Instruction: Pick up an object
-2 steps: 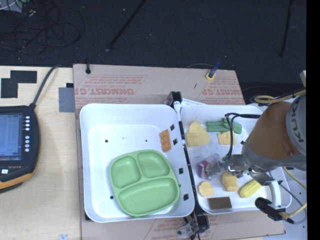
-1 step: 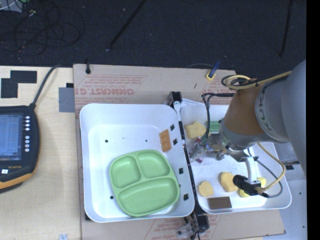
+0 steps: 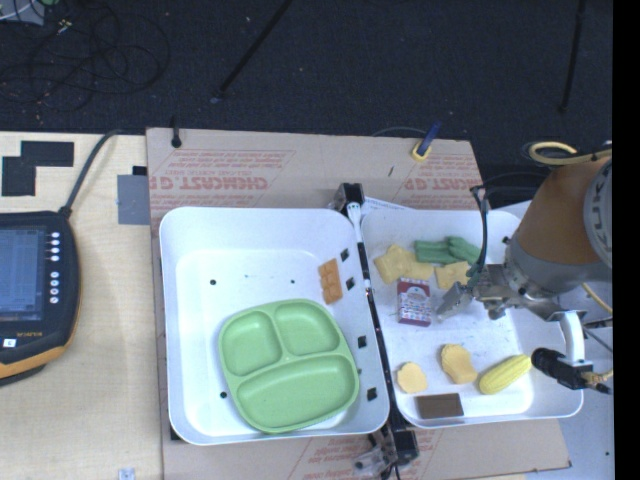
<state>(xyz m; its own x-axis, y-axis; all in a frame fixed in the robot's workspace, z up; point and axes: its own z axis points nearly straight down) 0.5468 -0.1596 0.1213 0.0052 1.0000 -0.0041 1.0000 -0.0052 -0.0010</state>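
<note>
From above, two white bins sit side by side on the worktop [image 3: 90, 408], in the lower middle of the frame. The left bin [image 3: 190, 268] holds a green plate [image 3: 288, 365] with three sections, low in the bin, and a small orange block [image 3: 330, 280] near the bin's right wall. The right bin [image 3: 545, 400] holds many small things. A red box [image 3: 414, 301] lies near the middle. Just above it are yellow pieces [image 3: 396, 262] and a green thing [image 3: 445, 249]. Lower down lie a round yellow piece [image 3: 411, 377], another yellow lump [image 3: 458, 364], a yellow corn cob [image 3: 504, 373] and a brown block [image 3: 438, 405] by the bottom wall. The arm [image 3: 560, 228] comes in from the right of the frame. Its pincer [image 3: 458, 298] hangs low over the right bin, just right of the red box. You cannot tell how wide the pincer is, and nothing can be seen inside it. A black screen box [image 3: 30, 288] sits at the left edge.
</note>
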